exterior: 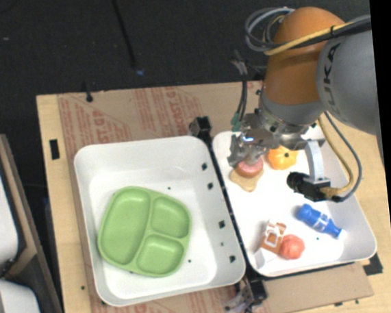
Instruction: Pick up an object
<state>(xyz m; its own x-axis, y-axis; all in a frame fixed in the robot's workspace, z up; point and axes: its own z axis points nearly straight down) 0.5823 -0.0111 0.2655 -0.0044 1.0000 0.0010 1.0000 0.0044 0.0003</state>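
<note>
Even overhead light, white bins [89,197] bright, bg dark, slight blur, soft shadows.

tool [249,155] fingers hidden, yellow toy [281,158] half covered

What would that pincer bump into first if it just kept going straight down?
Most likely the pink and tan toy lying directly under the pincer in the right bin, though depth is hard to judge from this slanted view.

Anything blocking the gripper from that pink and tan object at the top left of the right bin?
Nothing visible. The gripper sits directly over the pink and tan object, with the orange toy just beside it on the view's right.
</note>
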